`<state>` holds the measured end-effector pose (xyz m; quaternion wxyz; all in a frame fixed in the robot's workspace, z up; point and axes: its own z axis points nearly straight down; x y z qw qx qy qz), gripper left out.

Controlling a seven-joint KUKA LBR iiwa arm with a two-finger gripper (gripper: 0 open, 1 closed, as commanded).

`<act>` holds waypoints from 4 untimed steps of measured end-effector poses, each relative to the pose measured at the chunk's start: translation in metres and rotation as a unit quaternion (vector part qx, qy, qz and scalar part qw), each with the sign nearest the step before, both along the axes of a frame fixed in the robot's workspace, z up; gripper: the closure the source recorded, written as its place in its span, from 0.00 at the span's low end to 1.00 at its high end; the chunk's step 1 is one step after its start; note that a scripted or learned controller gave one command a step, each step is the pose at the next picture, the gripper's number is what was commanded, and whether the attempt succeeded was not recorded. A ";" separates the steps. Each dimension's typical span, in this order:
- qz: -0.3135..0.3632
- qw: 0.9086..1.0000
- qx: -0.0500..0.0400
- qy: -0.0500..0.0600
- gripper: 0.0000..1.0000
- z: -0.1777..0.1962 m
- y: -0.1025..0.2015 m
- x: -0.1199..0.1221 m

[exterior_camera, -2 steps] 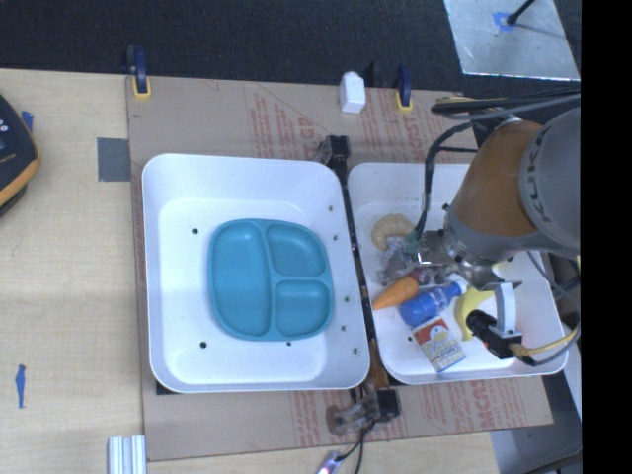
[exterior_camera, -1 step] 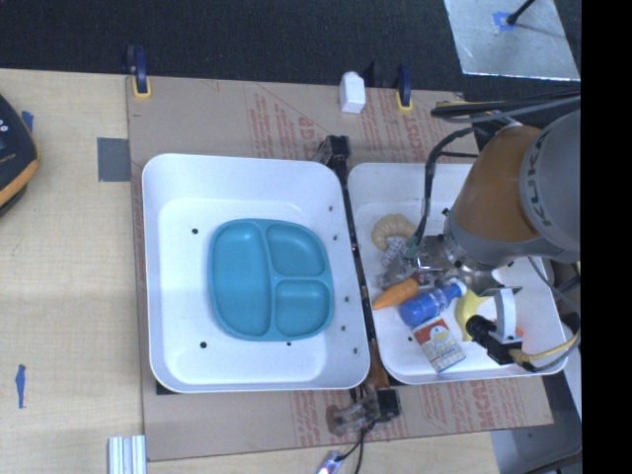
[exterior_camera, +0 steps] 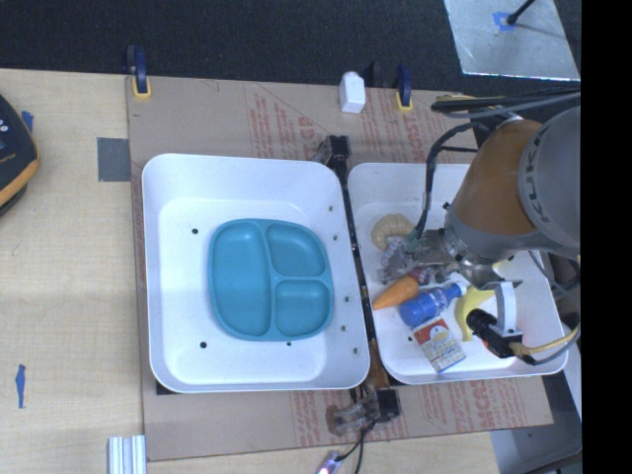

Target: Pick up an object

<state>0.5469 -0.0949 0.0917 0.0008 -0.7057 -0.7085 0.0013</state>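
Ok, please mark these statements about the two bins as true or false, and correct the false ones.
1. The blue divided plate lies in the left bin. True.
2. The orange carrot lies on the blue plate. False: it lies in the right bin, beside the blue bottle.
3. The arm reaches over the right bin. True.
4. The blue bottle stands in the left bin. False: it lies in the right bin.

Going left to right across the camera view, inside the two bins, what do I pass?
Left bin → blue divided plate → right bin → orange carrot → blue bottle → yellow item under the arm.
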 end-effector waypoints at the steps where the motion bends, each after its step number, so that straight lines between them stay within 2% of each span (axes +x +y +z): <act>1: 0.000 1.000 0.001 0.002 0.00 0.000 0.003 -0.004; 2: 0.000 1.000 0.001 0.000 0.00 0.000 0.002 0.027; 3: 0.001 1.000 0.000 0.001 0.00 0.000 0.000 -0.001; 4: 0.000 1.000 0.001 0.002 0.00 0.000 0.002 -0.005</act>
